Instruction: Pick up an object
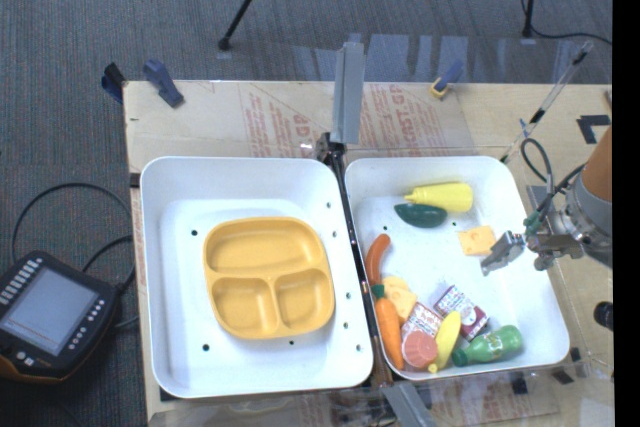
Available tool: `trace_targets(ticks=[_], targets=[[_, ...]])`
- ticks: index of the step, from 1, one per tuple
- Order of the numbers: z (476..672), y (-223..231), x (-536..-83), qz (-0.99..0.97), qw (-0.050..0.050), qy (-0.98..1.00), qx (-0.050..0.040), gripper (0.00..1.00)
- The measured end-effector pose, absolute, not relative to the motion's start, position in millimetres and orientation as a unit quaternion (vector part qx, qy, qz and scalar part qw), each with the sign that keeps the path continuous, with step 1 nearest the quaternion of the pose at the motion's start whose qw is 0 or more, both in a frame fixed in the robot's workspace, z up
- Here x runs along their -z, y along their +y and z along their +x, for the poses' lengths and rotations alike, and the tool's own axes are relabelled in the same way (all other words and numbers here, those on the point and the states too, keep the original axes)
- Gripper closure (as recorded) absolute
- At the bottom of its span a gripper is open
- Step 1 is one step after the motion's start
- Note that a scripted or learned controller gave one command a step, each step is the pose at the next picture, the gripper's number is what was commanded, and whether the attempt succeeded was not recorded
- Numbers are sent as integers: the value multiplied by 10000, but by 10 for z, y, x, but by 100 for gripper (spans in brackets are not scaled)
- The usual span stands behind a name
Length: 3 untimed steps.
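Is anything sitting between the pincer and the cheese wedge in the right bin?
Nothing visible does. The pincer hangs over the right bin, just right of the cheese wedge, with bare white floor between them. The nearest other toys, a yellow squeeze bottle and a green pepper, lie beyond it.

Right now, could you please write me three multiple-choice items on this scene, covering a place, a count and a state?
1. Where does the yellow tray lie?
A. left bin
B. right bin
C. on the floor

2. How many compartments does the tray have?
A. two
B. three
C. five

3. Where is the claw?
A. over the right bin
B. over the left bin
C. over the tablet

Answers: 1 A, it lies flat in the left bin. 2 B, one long section above two small ones. 3 A, it hangs beside the cheese wedge.
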<state>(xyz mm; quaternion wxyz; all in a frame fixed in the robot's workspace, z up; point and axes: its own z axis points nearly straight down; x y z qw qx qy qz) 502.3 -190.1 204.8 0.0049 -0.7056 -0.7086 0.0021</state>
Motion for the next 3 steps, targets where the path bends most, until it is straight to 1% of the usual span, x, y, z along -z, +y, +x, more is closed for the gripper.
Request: trace_targets(ticks=[1, 2, 3], targets=[[5385, -2082, -873, -6809, 77, -7323, -21, 0], [6062, -2050, -826, -7121, 58, -7020, 9, 0], [6055, -2067, -885, -7111, 70, -7031, -24, 100]])
